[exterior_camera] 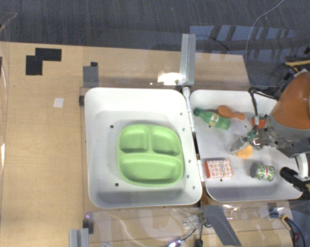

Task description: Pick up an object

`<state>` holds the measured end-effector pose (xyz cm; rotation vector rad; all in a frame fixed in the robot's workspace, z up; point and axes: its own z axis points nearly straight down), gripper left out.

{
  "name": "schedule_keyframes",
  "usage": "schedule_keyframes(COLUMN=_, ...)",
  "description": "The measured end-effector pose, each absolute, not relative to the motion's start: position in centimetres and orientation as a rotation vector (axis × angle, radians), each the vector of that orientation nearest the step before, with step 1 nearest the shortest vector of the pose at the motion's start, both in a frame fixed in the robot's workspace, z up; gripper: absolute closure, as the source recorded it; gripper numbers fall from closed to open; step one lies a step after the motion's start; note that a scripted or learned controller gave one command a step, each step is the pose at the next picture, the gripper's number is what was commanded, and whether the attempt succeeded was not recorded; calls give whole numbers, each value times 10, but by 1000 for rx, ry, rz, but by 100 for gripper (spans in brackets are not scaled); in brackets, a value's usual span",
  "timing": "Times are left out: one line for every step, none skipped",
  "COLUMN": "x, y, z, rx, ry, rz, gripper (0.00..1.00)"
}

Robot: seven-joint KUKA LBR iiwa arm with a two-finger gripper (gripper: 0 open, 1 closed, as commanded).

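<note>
Gripper (pixel 246 142) low in right bin (pixel 237 189), above small yellow-orange piece (pixel 243 151) | grip: cannot tell | nearby: green bottle (pixel 212 118), green can (pixel 262 172), red-white box (pixel 218 168)

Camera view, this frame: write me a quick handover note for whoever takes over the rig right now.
Gripper: low in the right bin, over a small yellow-orange piece; whether anything is gripped cannot be told.
Right bin also holds a green bottle, an orange item, a red-patterned box and a green can.
Left bin holds the green divided tray.
Done: approach. Left: a confirmed pick and lift.
</note>
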<state>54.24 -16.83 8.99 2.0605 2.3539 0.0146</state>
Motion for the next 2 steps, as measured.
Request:
schedule_keyframes(x=544, y=-166, z=98, rx=2056, ry=2361, rz=18, gripper=100)
schedule_keyframes(x=585, y=-115, z=188, rx=2061, ry=2369, rz=2, gripper=100)
